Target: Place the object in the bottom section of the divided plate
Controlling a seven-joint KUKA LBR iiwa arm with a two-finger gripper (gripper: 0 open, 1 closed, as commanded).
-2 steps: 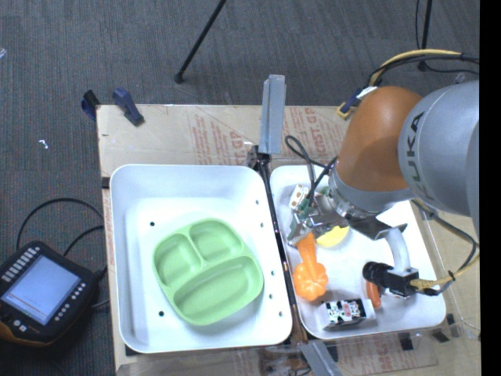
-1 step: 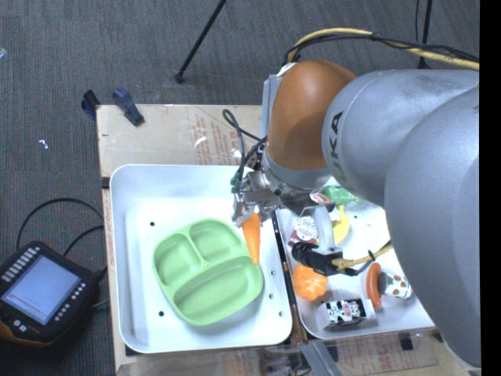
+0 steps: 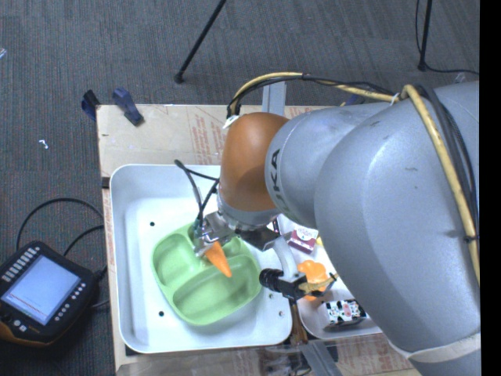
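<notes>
A light green divided plate [image 3: 178, 284] lies in the left white bin [image 3: 133, 210]. My gripper [image 3: 210, 240] hangs over the plate's upper middle, under the orange band of the wrist. An orange carrot-shaped object [image 3: 220, 262] sticks out from between its fingers and points down and to the right, over the ridge where the plate's sections meet. The gripper is shut on its thick end. The plate's bottom section [image 3: 205, 300] holds nothing.
The right bin [image 3: 313, 331], largely hidden by the arm, holds a small purple-and-white box [image 3: 304, 240], an orange toy [image 3: 314, 272] and a white block with black marks [image 3: 344, 312]. A teach pendant [image 3: 43, 288] lies on the floor at left.
</notes>
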